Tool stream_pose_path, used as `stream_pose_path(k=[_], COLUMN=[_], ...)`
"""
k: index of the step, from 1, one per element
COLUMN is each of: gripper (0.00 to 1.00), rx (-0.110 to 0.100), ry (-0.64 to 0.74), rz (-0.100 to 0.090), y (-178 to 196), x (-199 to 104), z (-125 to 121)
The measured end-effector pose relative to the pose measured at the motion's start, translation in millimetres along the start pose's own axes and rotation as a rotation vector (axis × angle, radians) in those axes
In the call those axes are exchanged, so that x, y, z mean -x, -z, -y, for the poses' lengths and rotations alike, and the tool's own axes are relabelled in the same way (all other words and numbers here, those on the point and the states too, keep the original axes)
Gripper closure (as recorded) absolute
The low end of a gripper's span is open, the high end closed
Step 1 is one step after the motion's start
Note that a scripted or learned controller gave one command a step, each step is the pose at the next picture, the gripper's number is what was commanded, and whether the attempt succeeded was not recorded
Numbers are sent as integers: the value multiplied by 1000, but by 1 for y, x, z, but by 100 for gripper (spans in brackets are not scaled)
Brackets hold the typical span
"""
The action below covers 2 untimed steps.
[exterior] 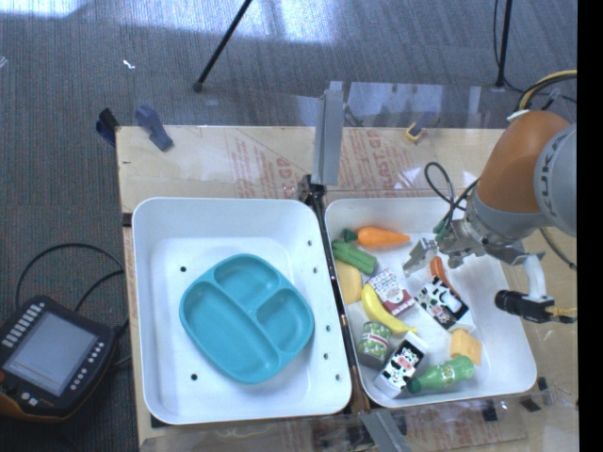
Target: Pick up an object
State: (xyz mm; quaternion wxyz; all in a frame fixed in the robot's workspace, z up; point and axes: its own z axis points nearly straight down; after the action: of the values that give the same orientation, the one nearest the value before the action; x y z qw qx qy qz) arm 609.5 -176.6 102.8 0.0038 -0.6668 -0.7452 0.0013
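Jaws low over the right bin, spread apart as best I can judge, nothing visible between them. Closest candidate for the pick: a thin orange-red piece lying just beneath the tips, touching or nearly touching them; cannot tell which. Just near of it, a black-and-white cow-print carton; left of that, a small red-and-white box and a banana. Farther left, a yellow piece and a green cucumber-like item; a carrot lies at the far side of the bin. Near edge holds a second cow-print carton, a green bottle, a small can and an orange wedge. Left bin carries a blue divided plate. Both bins sit on the bench. Step in hand reads as descent to grasp, not yet closed. Next move calls for centring on the orange-red piece, closing, then lifting straight up; clutter is tight, so the carton beside it may get nudged.
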Motion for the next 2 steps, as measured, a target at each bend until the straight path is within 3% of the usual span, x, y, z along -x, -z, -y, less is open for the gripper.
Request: stream_pose_path(k=[1, 2], gripper=[0, 100], rx=[2, -3], ry=[-134, -133], rz=[1, -1], y=[-18, -12], x=[-52, -53], z=[-40, -40])
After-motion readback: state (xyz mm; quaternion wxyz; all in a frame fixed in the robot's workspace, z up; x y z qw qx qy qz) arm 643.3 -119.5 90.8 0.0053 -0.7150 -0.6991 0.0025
